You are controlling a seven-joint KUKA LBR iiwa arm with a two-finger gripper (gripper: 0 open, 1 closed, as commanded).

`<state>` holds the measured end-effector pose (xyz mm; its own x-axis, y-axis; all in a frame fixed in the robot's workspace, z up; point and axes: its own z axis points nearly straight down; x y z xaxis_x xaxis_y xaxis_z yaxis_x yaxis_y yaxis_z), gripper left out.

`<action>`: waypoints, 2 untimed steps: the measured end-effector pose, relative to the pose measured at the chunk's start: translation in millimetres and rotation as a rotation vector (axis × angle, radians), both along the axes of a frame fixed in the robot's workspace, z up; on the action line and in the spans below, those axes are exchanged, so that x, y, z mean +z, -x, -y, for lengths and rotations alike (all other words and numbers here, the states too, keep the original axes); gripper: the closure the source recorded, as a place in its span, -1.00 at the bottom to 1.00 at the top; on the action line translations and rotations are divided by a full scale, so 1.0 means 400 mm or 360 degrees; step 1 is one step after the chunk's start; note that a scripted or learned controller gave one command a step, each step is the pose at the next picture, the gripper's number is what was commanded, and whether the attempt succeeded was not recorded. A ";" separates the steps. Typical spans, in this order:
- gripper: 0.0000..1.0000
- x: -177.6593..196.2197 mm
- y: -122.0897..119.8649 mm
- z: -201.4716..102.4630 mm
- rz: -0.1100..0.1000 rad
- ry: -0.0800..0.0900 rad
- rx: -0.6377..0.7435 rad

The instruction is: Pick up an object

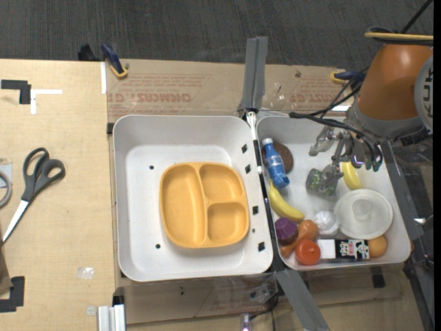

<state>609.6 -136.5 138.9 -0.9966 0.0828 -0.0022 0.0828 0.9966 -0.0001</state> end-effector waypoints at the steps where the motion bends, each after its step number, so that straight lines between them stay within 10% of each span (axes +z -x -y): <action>1: -1.00 -0.113 0.011 0.090 0.0004 0.0001 -0.0094; 2: 1.00 -0.085 0.006 0.088 0.0013 0.0004 -0.0086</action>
